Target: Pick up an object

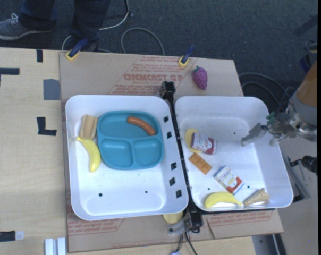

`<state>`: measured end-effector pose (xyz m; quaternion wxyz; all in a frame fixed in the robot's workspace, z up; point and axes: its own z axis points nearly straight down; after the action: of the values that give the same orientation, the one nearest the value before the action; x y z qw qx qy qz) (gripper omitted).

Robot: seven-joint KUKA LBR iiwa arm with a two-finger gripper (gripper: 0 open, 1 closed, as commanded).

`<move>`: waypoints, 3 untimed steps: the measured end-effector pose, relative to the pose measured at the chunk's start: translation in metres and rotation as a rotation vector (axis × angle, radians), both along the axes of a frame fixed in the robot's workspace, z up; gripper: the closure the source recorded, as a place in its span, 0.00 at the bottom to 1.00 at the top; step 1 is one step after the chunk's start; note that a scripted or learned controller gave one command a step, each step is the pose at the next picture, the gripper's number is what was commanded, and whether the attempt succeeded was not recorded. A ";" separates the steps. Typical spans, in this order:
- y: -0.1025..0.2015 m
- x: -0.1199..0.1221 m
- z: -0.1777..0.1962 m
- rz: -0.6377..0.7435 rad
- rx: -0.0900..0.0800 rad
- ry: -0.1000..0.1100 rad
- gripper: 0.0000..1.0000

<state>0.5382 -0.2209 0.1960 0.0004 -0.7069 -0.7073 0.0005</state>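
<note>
I work in a lab: my bench is a cardboard sheet point(150, 76) clamped at the top, cables point(142, 36) loop over dark carpet, and a person's shoes point(11, 25) stand at upper left.

From my station I log: brown cardboard sheet point(144, 76) under both bins, red print on it; yellow clamp point(72, 53) and blue clamp point(186, 57) along its far edge; wooden benchtop point(22, 158) with black tape marks point(43, 126); cables point(142, 36) on dark floor; a bystander's shoe point(9, 28) and trouser legs at top left.
</note>
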 end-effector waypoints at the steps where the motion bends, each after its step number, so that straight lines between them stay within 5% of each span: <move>1: 0.078 0.073 -0.051 0.009 0.002 -0.001 0.00; 2: 0.130 0.117 -0.106 0.006 0.001 0.000 0.00; 3: 0.127 0.108 -0.110 0.001 -0.002 -0.004 0.00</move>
<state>0.6458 -0.0940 0.0857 -0.0018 -0.7064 -0.7078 -0.0002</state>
